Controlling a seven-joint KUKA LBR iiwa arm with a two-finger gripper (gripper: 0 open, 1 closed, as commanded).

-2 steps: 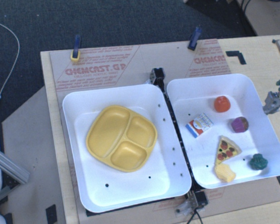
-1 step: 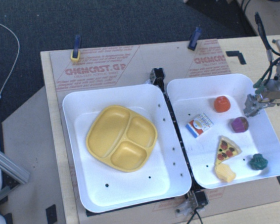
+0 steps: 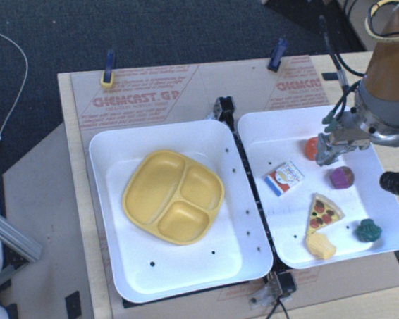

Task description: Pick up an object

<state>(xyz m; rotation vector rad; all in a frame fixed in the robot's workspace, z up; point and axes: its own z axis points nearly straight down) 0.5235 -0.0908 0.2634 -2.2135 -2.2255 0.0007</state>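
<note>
Over the right bin (image 3: 395, 202), toward its far right corner, the arm (image 3: 389, 78) hangs with its gripper (image 3: 326, 150) low above the floor of the bin. Whether the jaws are spread or pressed together cannot be told from this angle; nothing is seen between them.

Contents of the right bin: a red-orange object (image 3: 311, 148), partly hidden and just beside the gripper near the far edge; a purple object (image 3: 341, 177) close below the gripper; a small red, white and blue carton (image 3: 284, 178) toward the bin's left edge; a toy pizza slice (image 3: 323, 212) near the centre; a yellow piece (image 3: 321, 247) near the front edge; a teal object (image 3: 368, 230) toward the front right corner. All lie apart from one another.

Left bin (image 3: 119, 270): a yellow divided plate (image 3: 173, 195), near its centre.

Assessment: the likeliest target is the red-orange object, being nearest the gripper, with the purple one as the alternative. Both appear to be small toy pieces, judged light and fairly stiff, probably smooth plastic and so liable to slip or roll. A hold across the widest part of the body, taken from directly above, seems soundest. No pick is yet made
</note>
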